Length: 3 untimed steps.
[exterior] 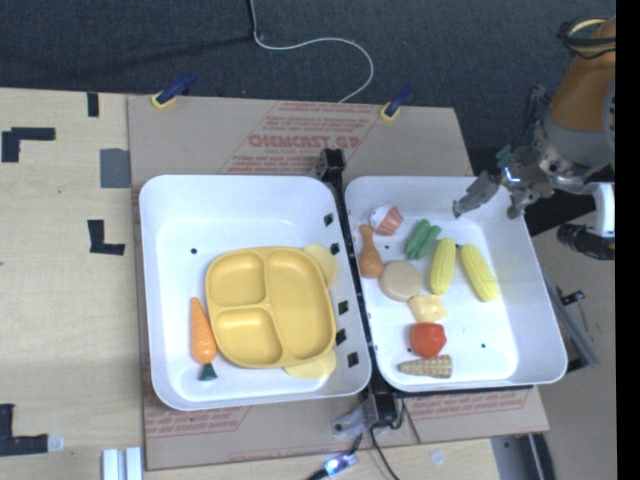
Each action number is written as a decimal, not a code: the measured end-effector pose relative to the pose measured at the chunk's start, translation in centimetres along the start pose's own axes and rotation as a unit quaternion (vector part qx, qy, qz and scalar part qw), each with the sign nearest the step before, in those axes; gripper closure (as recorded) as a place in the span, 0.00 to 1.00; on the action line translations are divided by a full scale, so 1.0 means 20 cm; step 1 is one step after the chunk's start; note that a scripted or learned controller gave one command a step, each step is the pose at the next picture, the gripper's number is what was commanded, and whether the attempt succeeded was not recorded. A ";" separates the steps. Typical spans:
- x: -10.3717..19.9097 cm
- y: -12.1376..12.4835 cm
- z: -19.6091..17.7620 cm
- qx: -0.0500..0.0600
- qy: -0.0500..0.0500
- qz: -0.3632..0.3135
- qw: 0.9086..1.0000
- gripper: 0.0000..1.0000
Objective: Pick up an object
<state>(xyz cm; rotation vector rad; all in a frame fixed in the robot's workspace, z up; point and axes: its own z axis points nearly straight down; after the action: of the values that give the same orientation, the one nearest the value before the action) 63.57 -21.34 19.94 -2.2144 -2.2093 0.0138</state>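
At the upper right corner of the right bin, the gripper hangs above the rim with its two fingers spread apart and nothing between them; one grey finger points down-left toward the bin floor. The arm rises behind it at the right edge. In the right bin, two ears of corn lie side by side just below the gripper, near a green pea pod. Left of them are a chicken drumstick, a round beige bun and a small pink-and-white piece near the top. Lower down sit a pale yellow piece, a red tomato and a waffle cone. In the left bin, a yellow divided tray lies in the middle, with an orange carrot just beside its left edge.
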 end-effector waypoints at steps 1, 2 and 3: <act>0.00 0.02 -0.05 -0.007 -0.002 -0.002 1.000 0.00; 0.02 0.01 0.27 -0.005 -0.002 -0.002 1.000 0.00; 0.03 0.06 0.56 -0.008 -0.002 -0.003 1.000 0.00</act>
<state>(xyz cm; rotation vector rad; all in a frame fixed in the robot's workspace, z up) 64.67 -20.65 8.73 -2.2191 -2.2254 0.0011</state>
